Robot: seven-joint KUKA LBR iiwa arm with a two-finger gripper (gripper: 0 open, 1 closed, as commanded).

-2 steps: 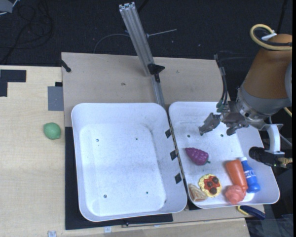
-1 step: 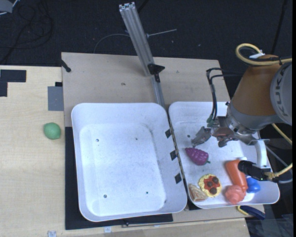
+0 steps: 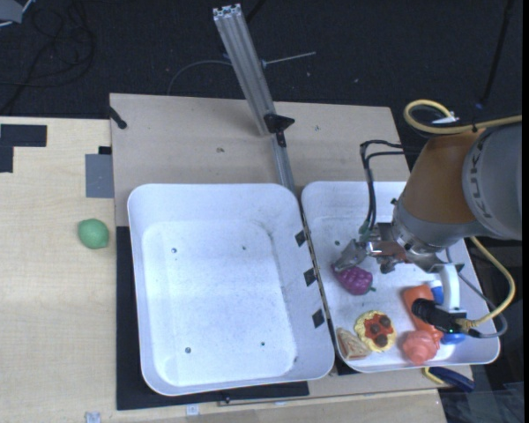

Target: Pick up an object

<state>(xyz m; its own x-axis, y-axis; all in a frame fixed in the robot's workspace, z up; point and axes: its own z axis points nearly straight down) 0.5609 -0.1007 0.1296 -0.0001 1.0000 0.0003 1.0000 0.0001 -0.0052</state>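
Holding five toys, the right bin (image 3: 335, 203) adjoins one left bin (image 3: 159, 203).

I have one fixed camera, mounted above the bench (image 3: 203, 139) and looking down at a slant. It sits far enough back that both white bins fit whole: the left bin (image 3: 216, 205) fills the middle, the right bin (image 3: 331, 205) lies toward the right edge. The bench's far edge runs across the upper part, with dark floor beyond. The arm (image 3: 458, 188) enters from the right.
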